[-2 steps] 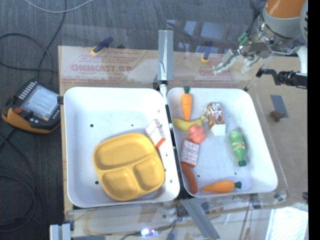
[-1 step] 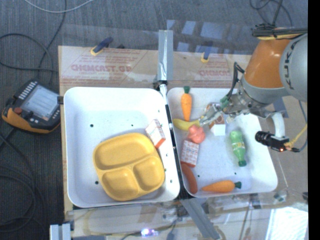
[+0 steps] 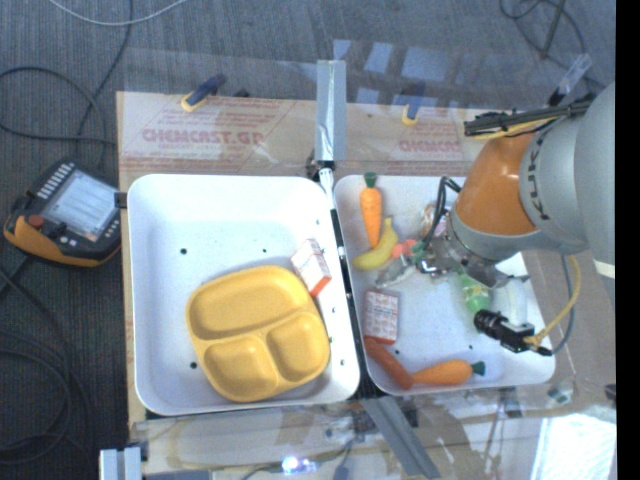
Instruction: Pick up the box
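A small white and red box [image 3: 311, 263] lies in the left bin [image 3: 170, 218], resting against the top right rim of a yellow divided plate [image 3: 260, 330]. A flat white and red carton [image 3: 381, 315] lies in the right bin [image 3: 530, 368] near its left wall. My gripper [image 3: 426, 258] hangs low over the middle of the right bin, under the orange wrist band, just right of a banana [image 3: 378, 251] and above and to the right of the carton. Nothing shows held in it.
The right bin also holds an upright carrot [image 3: 371, 208], a second carrot [image 3: 443, 373] at the front, a red piece [image 3: 386, 361] and a green item [image 3: 472, 290]. The arm's black cable plug [image 3: 500, 328] hangs over the bin's right side.
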Controlling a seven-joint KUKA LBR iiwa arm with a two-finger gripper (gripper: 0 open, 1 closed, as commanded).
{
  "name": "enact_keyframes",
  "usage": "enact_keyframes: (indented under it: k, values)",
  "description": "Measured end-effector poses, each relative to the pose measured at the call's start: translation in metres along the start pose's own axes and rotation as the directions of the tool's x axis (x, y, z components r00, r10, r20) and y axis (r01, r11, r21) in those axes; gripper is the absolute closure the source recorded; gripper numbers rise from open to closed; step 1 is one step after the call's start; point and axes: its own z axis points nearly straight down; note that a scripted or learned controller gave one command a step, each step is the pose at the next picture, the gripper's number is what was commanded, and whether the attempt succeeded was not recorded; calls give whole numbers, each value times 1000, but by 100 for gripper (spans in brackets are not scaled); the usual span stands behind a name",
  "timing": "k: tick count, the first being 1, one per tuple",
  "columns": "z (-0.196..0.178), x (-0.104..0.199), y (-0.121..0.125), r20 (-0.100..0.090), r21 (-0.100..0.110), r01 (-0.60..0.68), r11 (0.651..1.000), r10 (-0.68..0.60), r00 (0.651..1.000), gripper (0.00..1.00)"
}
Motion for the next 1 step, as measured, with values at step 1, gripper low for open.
enact_keyframes:
  k: [1]
  values:
    - [-15,-59,-6,-7,10,273,962,-273,962,0]
